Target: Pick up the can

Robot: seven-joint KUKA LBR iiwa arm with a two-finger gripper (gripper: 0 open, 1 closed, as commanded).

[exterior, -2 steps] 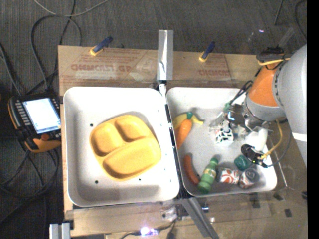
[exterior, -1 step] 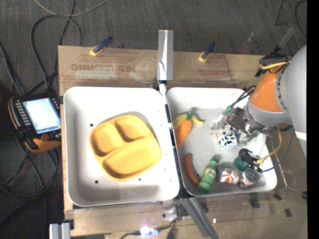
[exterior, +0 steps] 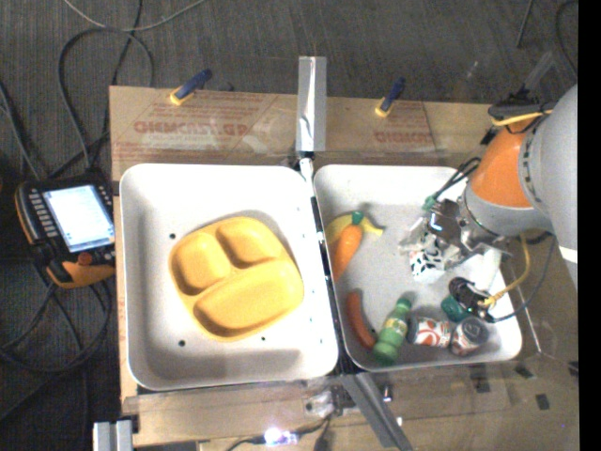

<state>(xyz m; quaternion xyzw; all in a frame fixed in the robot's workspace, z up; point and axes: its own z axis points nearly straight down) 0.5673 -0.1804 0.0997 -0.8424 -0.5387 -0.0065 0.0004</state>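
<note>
The can (exterior: 443,334) lies on its side near the front right corner of the right bin (exterior: 376,195); it has a red and white label and a silvery end facing right. My gripper (exterior: 434,236) hangs over the middle right of that bin, well behind the can and apart from it. Just under the gripper is a small black-and-white spotted object (exterior: 425,261). The grey arm with its orange band (exterior: 498,181) reaches in from the right.
A green bottle (exterior: 393,329) lies left of the can, touching it. A dark teal ring-shaped item (exterior: 460,301) sits behind the can. A red sausage (exterior: 359,316), a carrot (exterior: 346,244) and a banana (exterior: 368,224) lie at the bin's left. The left bin holds a yellow divided plate (exterior: 237,276).
</note>
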